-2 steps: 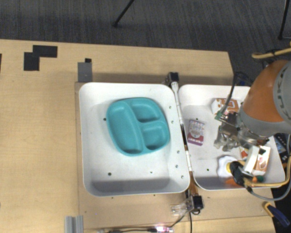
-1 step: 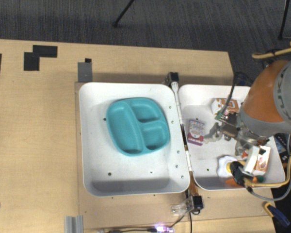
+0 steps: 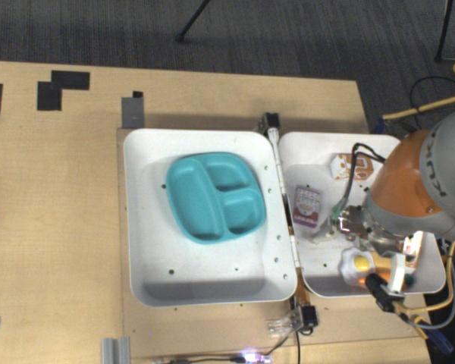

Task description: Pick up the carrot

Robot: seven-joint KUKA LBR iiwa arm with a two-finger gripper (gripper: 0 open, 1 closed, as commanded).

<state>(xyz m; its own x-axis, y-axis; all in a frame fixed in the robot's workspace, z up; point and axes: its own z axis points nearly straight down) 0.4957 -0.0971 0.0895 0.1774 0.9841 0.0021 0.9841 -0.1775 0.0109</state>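
My gripper [image 3: 354,232] hangs over the near part of the right bin [image 3: 318,283]. From above I cannot tell how wide my jaws stand, or whether they grip anything. The carrot [image 3: 362,265], a small orange-yellow piece, lies just beside me on the near side. A purple packet [image 3: 306,206] lies to my left, and a teal divided plate [image 3: 212,196] sits in the left bin [image 3: 148,226].

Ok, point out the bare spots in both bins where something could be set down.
Left bin: bare floor between the teal plate and near wall, and a strip along its left. Right bin: small patch between the far wall and the purple packet. Crowded elsewhere, under the arm.
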